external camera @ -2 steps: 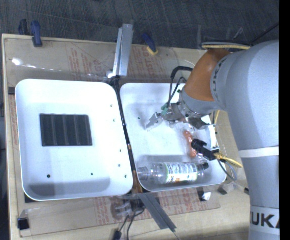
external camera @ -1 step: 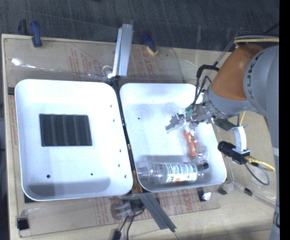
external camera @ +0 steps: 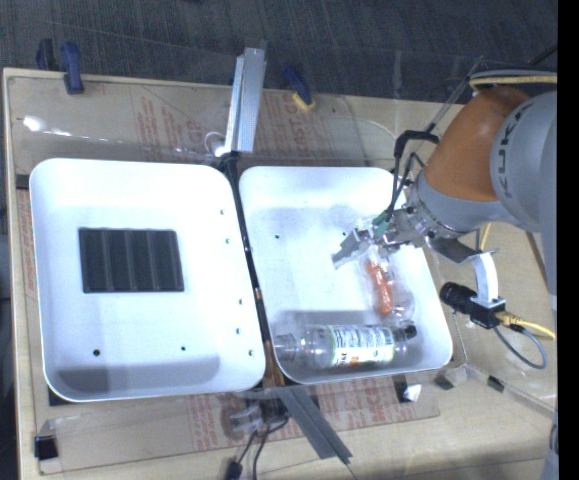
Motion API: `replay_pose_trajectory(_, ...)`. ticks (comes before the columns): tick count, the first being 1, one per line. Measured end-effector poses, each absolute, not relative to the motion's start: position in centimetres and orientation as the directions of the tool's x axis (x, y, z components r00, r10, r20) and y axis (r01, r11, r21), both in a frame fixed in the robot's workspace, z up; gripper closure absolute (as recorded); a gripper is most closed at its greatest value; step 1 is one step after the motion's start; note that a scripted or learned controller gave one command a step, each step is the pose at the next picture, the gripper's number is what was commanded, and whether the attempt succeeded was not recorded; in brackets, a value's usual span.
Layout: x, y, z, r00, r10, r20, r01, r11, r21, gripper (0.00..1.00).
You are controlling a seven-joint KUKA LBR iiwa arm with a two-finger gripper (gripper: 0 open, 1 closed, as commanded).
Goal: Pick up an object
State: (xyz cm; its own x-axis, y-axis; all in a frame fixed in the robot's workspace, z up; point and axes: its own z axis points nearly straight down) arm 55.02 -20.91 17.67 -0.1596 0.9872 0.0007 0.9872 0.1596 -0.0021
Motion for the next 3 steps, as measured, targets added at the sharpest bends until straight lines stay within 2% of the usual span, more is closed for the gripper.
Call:
replay_pose_trajectory(1,54.4,-20.9,20.0,-0.232,0.973,-0.002,0.973,0.232,0.001,0.0)
replay_pose_trajectory(2,55.8,-20.8,17.5,-0.256,0.967,0.002,0.967,0.256,-0.003,0.0)
replay_pose_trajectory(3,56.5,-20.9,18.2,-0.291,0.957,-0.001,0.957,0.291,-0.001,0.0)
